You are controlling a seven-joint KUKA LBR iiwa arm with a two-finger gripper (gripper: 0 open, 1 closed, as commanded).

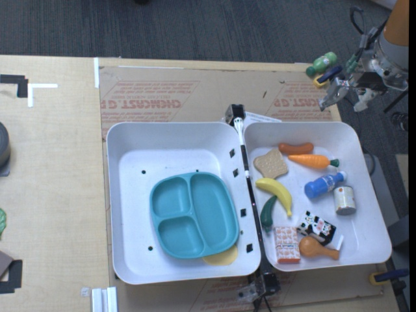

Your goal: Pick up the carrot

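The carrot point(311, 161) is orange with a green tip and lies on its side near the back of the right bin point(364, 168), pointing left to right. A brown sausage point(296, 148) lies just behind it. My gripper point(333, 97) hangs outside the bin, above the cardboard behind the bin's back right corner, well up and right of the carrot. Its fingers look open with nothing between them.
Also in the right bin are a bread slice point(270, 164), banana point(276, 192), green vegetable point(266, 212), blue bottle point(323, 184), can point(344, 200), cow-print carton point(316, 226), orange box point(286, 244) and drumstick point(317, 249). The left bin point(130, 148) holds a teal divided plate point(193, 213).
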